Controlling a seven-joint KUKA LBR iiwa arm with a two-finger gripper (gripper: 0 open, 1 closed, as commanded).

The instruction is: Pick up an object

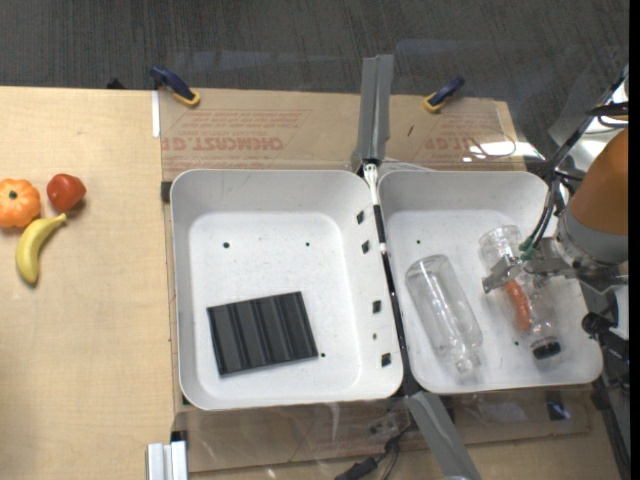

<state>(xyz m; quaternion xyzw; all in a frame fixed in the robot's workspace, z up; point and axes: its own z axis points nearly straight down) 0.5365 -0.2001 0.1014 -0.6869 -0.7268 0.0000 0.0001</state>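
Note:
In the right bin (pixel 440 208) a clear plastic bottle (pixel 445 313) lies on its side, running from upper left to lower right. To its right lies a second clear bottle (pixel 500 243) with something orange (pixel 521 308) inside and a black cap (pixel 546 348) near the bin's front right corner. My gripper (pixel 508 274) hangs low over the middle of this second bottle, touching or just above it. The arm's orange band (pixel 610 193) is at the right edge. A black ribbed slab (pixel 262 331) lies flat in the left bin (pixel 260 208), towards the front.
On the wooden table to the left lie an orange fruit (pixel 17 204), a red fruit (pixel 66 191) and a banana (pixel 34 248). Cardboard (pixel 260 133) held by two clamps sits behind the bins. Cables hang by the arm at the far right.

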